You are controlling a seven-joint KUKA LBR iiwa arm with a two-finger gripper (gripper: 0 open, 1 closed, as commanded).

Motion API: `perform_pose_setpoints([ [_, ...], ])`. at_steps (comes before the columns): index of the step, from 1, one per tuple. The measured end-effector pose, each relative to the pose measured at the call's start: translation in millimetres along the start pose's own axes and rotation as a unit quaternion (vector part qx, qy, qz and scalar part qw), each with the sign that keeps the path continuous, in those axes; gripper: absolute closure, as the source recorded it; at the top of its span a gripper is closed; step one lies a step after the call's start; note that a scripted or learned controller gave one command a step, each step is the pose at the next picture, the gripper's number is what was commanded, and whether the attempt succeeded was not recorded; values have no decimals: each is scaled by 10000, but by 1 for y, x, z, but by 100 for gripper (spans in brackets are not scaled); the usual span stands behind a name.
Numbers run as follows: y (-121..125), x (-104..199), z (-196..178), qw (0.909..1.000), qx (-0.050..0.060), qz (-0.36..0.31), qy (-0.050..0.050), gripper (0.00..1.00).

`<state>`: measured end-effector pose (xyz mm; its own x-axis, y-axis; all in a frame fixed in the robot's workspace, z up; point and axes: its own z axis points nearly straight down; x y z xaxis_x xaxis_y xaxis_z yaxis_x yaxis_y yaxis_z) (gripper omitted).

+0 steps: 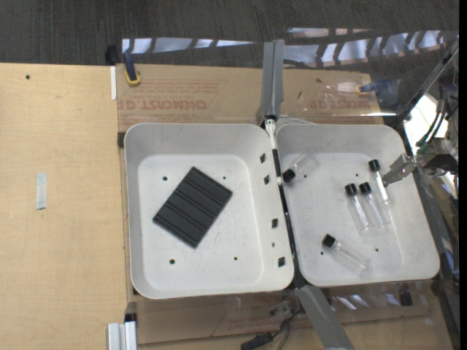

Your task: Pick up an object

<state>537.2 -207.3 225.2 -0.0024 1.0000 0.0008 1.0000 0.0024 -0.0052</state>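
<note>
two white bins side by side, viewed from above at a slant. the left bin (pixel 146 268) holds one black ribbed slab (pixel 193 206), lying flat and turned diagonally. the right bin (pixel 408 268) holds clear vials with black caps: one at the upper left (pixel 298 169), a touching pair (pixel 369 206) right of centre with caps toward the far wall, one (pixel 344 253) lying near the front, and one (pixel 376 169) at the upper right. the gripper (pixel 400 169) enters at the right bin's far-right rim; you cannot tell from this view how its jaws stand, and nothing is seen held. note the key relation: the upper-right vial lies just beside the gripper, to its left, and the pair sits a little nearer the front. the pair's long axes run roughly front to back, so you would likely close across them from side to side. the slab is well apart, across the divider.
</note>
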Motion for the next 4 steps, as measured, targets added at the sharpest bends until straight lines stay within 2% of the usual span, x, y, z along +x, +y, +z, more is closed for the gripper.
perform_pose_setpoints([
  [1, 43, 11, 106, 9990, -81, -448, -27, 0],
  [2, 34, 8, 115, 9977, -234, -625, -86, 0],
  [3, 32, 8, 110, 9979, -196, -617, -64, 100],
  [4, 35, 9, 106, 9977, -227, -634, -69, 0],
])
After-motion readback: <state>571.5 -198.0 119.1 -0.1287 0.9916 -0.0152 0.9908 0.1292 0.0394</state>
